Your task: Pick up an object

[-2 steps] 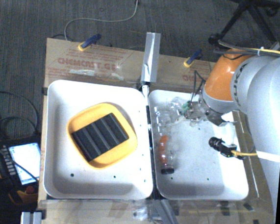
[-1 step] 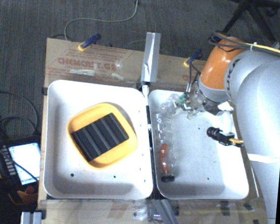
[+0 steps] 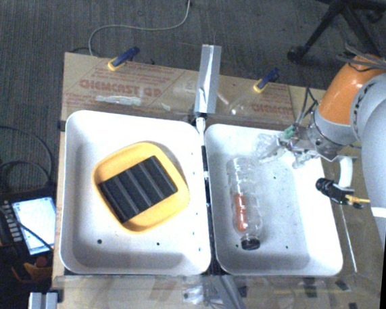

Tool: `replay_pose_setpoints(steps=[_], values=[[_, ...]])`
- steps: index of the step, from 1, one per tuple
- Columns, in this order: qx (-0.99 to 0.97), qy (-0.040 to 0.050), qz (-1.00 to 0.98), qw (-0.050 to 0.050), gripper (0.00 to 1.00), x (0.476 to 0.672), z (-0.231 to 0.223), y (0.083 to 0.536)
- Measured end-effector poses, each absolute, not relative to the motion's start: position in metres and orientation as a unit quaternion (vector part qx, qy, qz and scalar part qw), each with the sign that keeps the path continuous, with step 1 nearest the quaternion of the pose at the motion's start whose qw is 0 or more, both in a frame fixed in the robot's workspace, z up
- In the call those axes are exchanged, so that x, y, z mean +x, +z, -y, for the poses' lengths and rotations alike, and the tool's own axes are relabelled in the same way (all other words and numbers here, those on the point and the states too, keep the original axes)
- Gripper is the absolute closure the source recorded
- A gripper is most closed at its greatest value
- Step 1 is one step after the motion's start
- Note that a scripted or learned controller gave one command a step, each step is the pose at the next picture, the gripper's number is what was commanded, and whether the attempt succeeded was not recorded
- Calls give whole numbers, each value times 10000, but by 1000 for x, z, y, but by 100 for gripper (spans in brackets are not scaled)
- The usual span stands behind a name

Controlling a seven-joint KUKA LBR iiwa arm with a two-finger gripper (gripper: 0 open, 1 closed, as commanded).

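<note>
Two white bins observed. Left bin (image 3: 76,173): one yellow tray-like object (image 3: 142,186) with black ribbed insert. Right bin (image 3: 307,236): one clear plastic bottle (image 3: 244,199), lying lengthwise, dark cap nearest the camera. Gripper (image 3: 297,145) at this bin's far right corner beside crumpled clear plastic (image 3: 267,147); grip state cannot be determined.

the bench (image 3: 152,89) is brown and flat, with faint red words on its top. two white bins sit on it side by side, the left bin (image 3: 76,241) and the right bin (image 3: 318,261), touching in the middle. two small blue and yellow clamps (image 3: 123,58) grip its far edge.
</note>
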State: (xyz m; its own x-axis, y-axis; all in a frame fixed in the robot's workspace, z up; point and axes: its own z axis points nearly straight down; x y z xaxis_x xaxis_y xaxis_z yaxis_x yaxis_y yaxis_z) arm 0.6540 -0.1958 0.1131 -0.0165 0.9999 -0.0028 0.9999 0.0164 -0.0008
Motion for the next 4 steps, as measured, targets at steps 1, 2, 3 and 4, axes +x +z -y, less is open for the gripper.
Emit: replay_pose_setpoints(steps=[1, 2, 3, 4], values=[[6172, 4, -7868, 44, 0, 652, 117, 90], [5438, 32, -8392, 69, 0, 599, 123, 91], [5945, 101, -8040, 79, 0, 555, 143, 131], [5628, 230, -8262, 93, 0, 531, 129, 114]])
